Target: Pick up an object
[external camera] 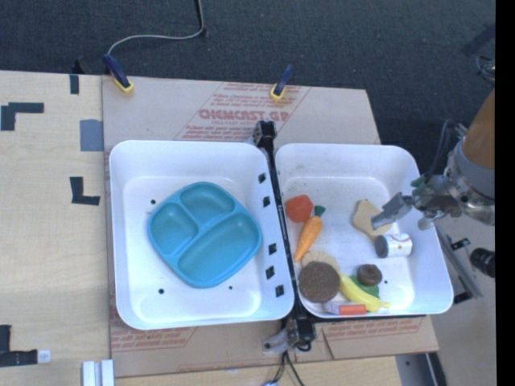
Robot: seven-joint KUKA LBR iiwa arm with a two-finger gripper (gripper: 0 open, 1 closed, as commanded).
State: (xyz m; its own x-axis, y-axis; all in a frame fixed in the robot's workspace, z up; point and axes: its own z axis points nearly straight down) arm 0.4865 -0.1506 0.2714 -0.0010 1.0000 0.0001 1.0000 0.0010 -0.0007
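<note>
Two white bins sit side by side on your bench, and the action's all in the right-hand bin [402,163]. The closest candidate is the small white cylinder [394,246], lying on its side near that bin's right wall, long axis running left-right. Your tool [396,207] hangs just above it toward the bin's far edge, fingers pointing left over the tan block [366,215]. Can't tell how wide it's open, and I see nothing between its fingers. Carrot [308,235], tomato [298,207] and banana [360,293] lie further left.
</note>
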